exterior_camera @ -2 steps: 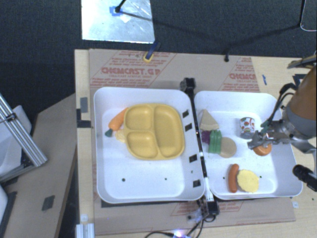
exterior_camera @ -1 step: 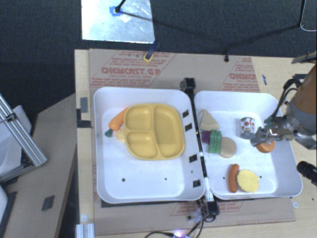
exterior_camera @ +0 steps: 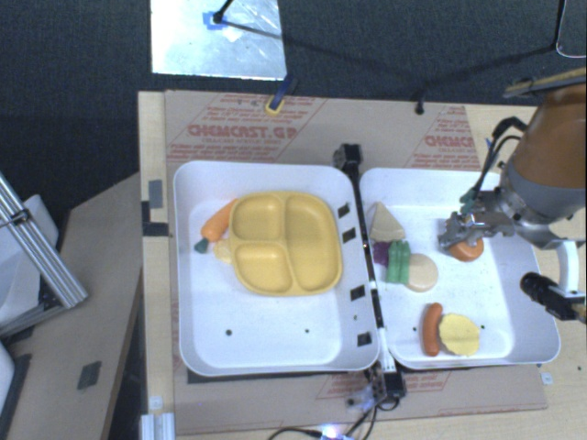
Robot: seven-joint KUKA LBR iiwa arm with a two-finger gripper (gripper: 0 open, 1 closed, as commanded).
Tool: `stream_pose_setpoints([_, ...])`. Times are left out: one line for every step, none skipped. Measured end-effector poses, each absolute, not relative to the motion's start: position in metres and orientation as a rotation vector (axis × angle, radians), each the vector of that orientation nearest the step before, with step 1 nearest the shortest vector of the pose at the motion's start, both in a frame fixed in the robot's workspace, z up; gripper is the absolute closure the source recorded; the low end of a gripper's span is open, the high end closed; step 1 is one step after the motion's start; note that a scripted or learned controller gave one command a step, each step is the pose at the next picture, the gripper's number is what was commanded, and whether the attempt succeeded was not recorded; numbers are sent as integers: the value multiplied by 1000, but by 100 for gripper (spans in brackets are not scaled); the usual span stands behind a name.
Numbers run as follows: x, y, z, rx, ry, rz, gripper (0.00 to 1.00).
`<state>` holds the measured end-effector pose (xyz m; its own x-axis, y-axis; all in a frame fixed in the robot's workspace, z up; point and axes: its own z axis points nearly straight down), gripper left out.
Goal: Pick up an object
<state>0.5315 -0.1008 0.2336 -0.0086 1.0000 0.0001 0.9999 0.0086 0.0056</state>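
Reaching step, judged; hand (exterior_camera: 461,234) low in right bin (exterior_camera: 541,337), grip state impossible to tell; orange-red disc (exterior_camera: 468,250) just beneath; next needing closure around it, then lift.

Two shallow white bins sit side by side on a sheet of brown printed cardboard (exterior_camera: 248,122) that covers the bench. The left bin (exterior_camera: 197,337) and the right bin (exterior_camera: 532,337) meet along a dark divider strip (exterior_camera: 362,255) fitted with small black clips. Behind the cardboard, a shiny silver plate (exterior_camera: 215,26) lies on the dark floor, with a thin black rod slanting across it. At the far left, metal rails (exterior_camera: 32,255) lean beside a tan side table (exterior_camera: 96,282).
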Motion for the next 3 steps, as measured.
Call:
stream_pose_setpoints([565, -60, 223, 2210, 2229, 5, 100])
stream_pose_setpoints([592, -61, 221, 2212, 2226, 4, 100])
stream_pose_setpoints([586, -61, 215, 2219, 2223, 0, 100])
